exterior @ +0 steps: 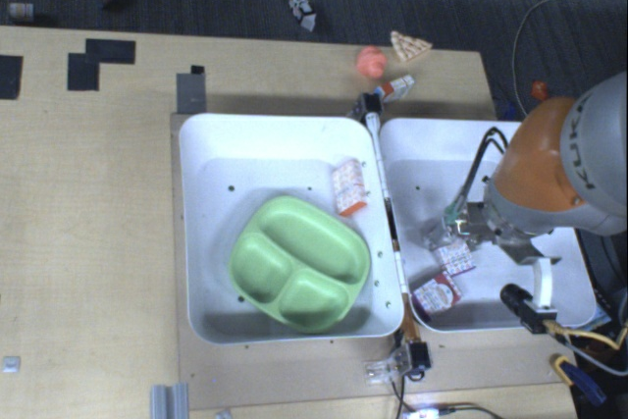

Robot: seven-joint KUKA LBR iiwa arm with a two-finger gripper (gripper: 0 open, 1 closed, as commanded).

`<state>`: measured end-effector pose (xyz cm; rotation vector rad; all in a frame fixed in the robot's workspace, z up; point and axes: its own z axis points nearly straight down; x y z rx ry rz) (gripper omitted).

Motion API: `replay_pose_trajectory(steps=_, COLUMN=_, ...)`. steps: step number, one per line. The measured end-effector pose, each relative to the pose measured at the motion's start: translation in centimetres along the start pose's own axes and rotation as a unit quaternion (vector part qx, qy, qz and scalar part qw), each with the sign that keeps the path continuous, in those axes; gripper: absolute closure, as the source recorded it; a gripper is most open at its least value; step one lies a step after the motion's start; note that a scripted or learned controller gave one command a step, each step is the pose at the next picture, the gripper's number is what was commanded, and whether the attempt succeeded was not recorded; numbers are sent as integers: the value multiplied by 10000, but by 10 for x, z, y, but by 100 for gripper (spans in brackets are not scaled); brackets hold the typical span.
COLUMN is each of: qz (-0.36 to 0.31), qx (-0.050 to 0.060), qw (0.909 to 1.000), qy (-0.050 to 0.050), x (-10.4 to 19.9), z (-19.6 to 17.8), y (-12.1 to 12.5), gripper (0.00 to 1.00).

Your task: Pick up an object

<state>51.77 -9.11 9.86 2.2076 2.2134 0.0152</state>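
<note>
Camera view shows the arm (pixel 564 167) reaching from the right into the right bin (pixel 422 147), its end effector (pixel 453 229) low over a small checkered packet (pixel 455 259). The wrist hides the tips, so I cannot tell how wide it stands or whether it grips anything. A red-and-white packet (pixel 436 294) lies just beside the first, near the bin's front wall. In the left bin (pixel 201 211) a green tray (pixel 299 261) rests near the front, with a small orange-edged packet (pixel 348 186) behind it. A pink ball (pixel 371 62) sits on the table (pixel 88 240) beyond the bins.
</note>
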Motion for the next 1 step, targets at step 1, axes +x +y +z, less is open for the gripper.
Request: replay_pose_trajectory(steps=1, qz=-12, qx=64, qw=10000, qy=25, x=46, z=-86, y=59, gripper=100)
